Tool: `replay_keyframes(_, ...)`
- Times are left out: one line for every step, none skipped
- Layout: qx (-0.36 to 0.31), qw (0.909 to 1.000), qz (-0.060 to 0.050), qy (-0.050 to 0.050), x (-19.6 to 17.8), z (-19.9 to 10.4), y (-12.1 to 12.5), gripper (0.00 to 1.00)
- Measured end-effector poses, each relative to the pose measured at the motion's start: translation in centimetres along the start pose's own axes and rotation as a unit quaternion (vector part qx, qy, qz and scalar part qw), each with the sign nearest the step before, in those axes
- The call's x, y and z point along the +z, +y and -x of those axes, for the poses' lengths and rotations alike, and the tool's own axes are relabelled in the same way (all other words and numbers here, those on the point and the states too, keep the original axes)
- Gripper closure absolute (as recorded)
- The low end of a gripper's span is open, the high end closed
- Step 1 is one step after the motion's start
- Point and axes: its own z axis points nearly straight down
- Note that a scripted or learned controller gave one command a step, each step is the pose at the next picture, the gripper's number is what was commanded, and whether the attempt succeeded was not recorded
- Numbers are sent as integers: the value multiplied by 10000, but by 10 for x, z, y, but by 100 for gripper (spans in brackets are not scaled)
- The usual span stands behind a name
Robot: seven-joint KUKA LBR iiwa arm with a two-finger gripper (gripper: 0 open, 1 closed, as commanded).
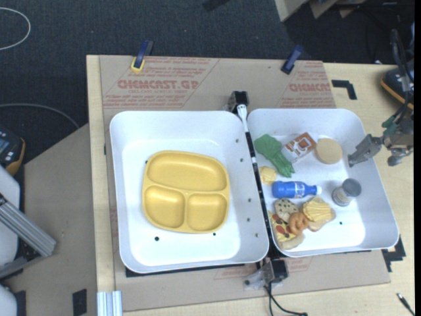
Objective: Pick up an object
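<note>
Lettering "CHEMCAST GP" (red, partly legible) marks the board (158,83); blue bottle (293,189) lies in right bin (375,222), cap toward three o'clock; gripper (366,149) at its two o'clock, grip indiscernible

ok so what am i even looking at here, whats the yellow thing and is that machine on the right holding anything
This is one camera fixed above a workbench, looking down at a slant. On the bench sit two shallow white bins side by side. The left bin holds the yellow thing: a yellow divided tray with three compartments. The right bin holds a jumble of small toy groceries: a green leafy piece, a blue bottle lying on its side, a small red and white carton, a round tan piece, a grey can and some toy foods near the front edge.

The machine is a robot arm reaching in from the right. Its grasping part, the end effector, is at the right bin's far right side. I see nothing between its fingers, so it does not appear to hold anything.
</note>
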Motion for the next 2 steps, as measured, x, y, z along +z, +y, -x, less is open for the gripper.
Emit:
replay_keyframes(-19,10000,67,-15,-7,-1,2,0)
replay_keyframes(-18,10000,36,0,36,-6,3,0)
